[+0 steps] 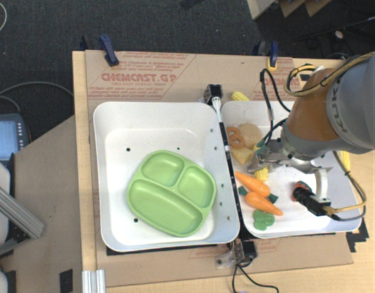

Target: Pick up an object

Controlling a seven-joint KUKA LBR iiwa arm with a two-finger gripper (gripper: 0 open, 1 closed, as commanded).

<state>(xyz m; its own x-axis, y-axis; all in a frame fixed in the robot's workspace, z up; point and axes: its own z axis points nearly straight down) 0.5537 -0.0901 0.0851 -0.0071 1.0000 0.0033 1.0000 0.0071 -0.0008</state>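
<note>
Two orange carrots (256, 190) lie crowded near the right bin's (346, 224) left wall; end effector (265, 157) grip can't be told.

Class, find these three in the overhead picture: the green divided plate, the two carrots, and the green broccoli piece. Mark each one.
green divided plate (170, 192): camera view, on the ridge between its compartments.
carrots (253, 182): camera view, on the upper carrot's middle.
broccoli piece (263, 219): camera view, on its bumpy top.

A green three-compartment plate (171, 191) lies in the left white bin (108, 163) on a cardboard-covered bench (145, 75), two blue clamps (108, 49) grip its edge at twelve o'clock, and dark carpet (53, 17) lies beyond
</note>
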